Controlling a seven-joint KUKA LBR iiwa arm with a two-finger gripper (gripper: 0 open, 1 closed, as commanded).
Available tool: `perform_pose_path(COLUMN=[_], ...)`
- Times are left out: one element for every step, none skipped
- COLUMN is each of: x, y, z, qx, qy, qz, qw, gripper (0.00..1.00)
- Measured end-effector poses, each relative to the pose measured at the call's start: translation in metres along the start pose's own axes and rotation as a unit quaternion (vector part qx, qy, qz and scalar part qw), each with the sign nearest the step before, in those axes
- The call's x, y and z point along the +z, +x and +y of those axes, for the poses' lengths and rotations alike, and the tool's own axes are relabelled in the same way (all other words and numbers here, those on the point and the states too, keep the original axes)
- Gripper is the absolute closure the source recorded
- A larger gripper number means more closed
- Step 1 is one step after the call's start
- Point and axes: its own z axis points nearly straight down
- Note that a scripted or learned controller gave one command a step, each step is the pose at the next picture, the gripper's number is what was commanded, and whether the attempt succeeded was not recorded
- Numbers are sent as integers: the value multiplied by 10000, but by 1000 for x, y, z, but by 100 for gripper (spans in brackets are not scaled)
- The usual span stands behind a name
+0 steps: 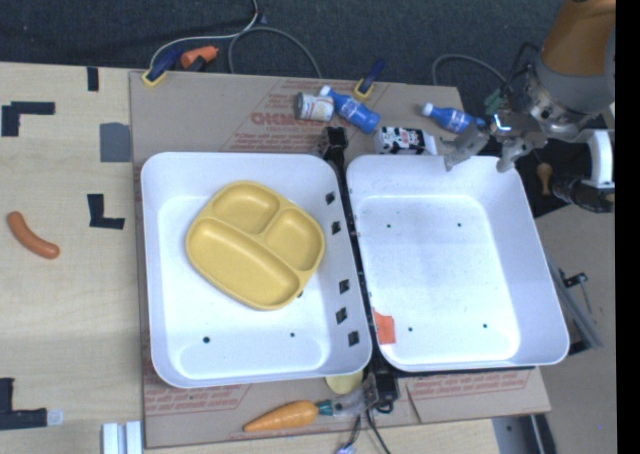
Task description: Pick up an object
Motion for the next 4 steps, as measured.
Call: perform_pose_path(x=[122, 183, 179, 169], y=[0, 56, 50, 50], z=[-36, -1, 38, 38], qx=[10, -22, -12, -15], qy=[66, -5, -17, -20], qz=[15, -11, -2, -9], qw=[10000, 10000, 10000, 10000], gripper=[0, 0, 0, 100])
